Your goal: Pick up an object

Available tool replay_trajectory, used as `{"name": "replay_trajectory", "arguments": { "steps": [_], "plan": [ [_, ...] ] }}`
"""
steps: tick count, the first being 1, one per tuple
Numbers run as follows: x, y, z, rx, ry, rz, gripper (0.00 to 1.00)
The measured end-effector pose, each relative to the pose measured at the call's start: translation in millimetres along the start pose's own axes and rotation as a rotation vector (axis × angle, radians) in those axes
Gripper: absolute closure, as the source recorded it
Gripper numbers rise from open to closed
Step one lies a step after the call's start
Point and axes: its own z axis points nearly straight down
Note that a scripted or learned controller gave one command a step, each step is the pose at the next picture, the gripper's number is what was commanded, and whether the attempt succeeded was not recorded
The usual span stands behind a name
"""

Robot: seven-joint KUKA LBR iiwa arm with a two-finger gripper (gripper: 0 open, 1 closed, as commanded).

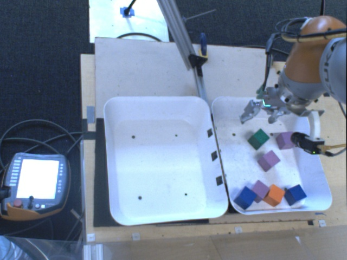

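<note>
- Gripper (259, 111) is hanging over the back part of the right bin (234, 145), fingers look spread a bit with nothing between them, though it's small in the shot so I wouldn't swear to how wide
- closest pick is the green cube (258, 138), sitting on the bin floor just in front of the gripper, clear of its neighbours, so that's the one I'd go for
- it's turned at an angle to the bin walls, so rotate the wrist to line the fingers up with two flat faces, not the corners, or it'll squirt out
- purple cube (284, 140) is near it on the arm side and another purple cube (268, 160) sits a little further forward; both far enough that a straight drop shouldn't clip them
- I'd skip the front cluster: blue cube (245, 197), small purple cube (261, 189), orange cube (274, 194) and second blue cube (295, 194) are packed touching or nearly, no room for fingers
- come straight down, centre on the cube, close only when low, then lift slow
- left bin (157, 156) doesn't matter for this
</note>
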Motion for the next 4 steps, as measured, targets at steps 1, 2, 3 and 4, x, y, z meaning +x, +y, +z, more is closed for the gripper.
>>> {"name": "replay_trajectory", "arguments": {
  "steps": [1,2,3,4],
  "plan": [
    [0,1,-2,-0.004,-0.001,0.0,0.0],
    [-8,-4,44,0.0,-0.002,0.003,0.0],
    [-13,4,82,-0.01,-0.007,0.003,0.0],
    [-13,8,81,-0.025,-0.006,0.001,0.0]
  ]
}}
